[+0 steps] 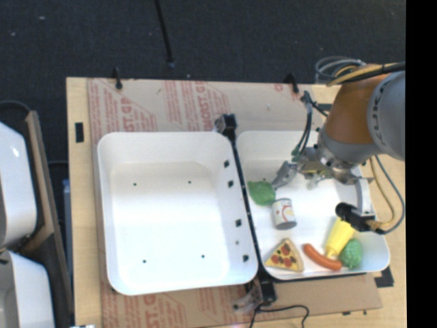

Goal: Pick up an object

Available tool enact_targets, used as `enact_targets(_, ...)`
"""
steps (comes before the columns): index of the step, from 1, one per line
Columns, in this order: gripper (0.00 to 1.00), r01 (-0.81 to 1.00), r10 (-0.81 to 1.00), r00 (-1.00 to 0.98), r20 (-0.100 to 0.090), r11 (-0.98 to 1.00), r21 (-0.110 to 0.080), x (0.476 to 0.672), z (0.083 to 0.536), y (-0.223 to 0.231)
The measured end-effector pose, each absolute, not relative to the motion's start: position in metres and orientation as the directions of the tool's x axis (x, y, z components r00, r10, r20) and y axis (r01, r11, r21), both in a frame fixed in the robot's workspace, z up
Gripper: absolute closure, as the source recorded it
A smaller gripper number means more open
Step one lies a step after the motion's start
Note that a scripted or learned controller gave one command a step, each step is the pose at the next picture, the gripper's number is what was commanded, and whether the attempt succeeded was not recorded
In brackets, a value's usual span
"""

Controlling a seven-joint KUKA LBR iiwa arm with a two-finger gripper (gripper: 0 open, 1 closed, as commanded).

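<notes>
My gripper [319, 178] hangs over the back of the right bin [273, 142], below the grey and orange wrist. It stands open, one finger [283, 175] pointing left toward a green lump [261, 192], and nothing shows between the fingers. A small can [283, 212] lies just in front of the green lump. Toward the bin's front lie a pizza slice [285, 256], a red sausage [321, 257], a yellow piece [339, 236] and a green broccoli-like piece [352, 253]. The wrist hides part of the bin floor beneath it.
The left bin [109, 183] sits beside the right one, with a black divider rail [239, 197] between them. Both rest on a cardboard sheet [171, 104]. Cables [382, 203] hang off the arm at the right bin's right edge.
</notes>
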State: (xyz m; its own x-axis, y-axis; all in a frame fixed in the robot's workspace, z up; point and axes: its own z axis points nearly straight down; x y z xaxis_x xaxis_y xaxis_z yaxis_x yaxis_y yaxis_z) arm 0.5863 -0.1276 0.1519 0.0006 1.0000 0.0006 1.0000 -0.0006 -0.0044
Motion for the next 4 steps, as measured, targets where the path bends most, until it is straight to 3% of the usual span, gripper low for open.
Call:
enact_targets(1,1.00,1.000,1.000,0.002,-0.001,-0.002,0.002,0.588,0.166,-0.129)
enact_targets(2,0.00,1.000,1.000,0.002,0.000,-0.002,0.002,0.588,0.165,-0.129)
enact_targets(3,0.00,1.000,1.000,0.000,0.000,0.000,0.000,0.589,0.162,-0.125)
enact_targets(4,0.00,1.000,1.000,0.000,0.000,0.000,-0.001,0.598,0.132,-0.114)
